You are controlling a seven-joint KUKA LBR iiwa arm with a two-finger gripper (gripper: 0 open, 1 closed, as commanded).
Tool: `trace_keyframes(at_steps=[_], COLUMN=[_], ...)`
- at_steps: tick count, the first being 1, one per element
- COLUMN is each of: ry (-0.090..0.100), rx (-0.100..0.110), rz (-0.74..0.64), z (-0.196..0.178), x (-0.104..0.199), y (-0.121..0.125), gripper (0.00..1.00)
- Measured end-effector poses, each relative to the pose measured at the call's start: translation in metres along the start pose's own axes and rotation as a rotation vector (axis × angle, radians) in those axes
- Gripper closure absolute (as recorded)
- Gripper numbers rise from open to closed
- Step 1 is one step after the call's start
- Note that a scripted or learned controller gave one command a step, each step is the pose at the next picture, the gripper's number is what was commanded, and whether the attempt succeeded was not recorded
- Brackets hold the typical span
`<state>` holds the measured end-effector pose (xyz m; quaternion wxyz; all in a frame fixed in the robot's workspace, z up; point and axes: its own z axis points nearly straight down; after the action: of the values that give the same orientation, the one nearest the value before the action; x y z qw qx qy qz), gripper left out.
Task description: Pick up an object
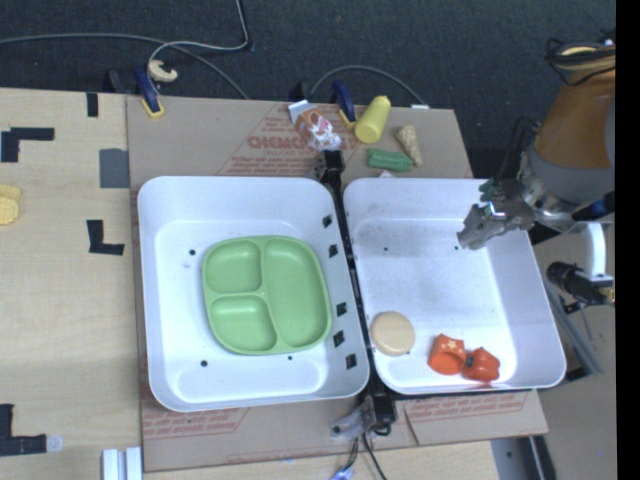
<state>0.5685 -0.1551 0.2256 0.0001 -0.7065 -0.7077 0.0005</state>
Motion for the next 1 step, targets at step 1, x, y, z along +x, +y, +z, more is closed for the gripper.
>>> trace_keyframes(at_steps=[1], ry=[0.001], rx=[0.001], rz=[0.0], z=[0.0496], x=[0.045], y=[-0.0019], gripper=[1.0])
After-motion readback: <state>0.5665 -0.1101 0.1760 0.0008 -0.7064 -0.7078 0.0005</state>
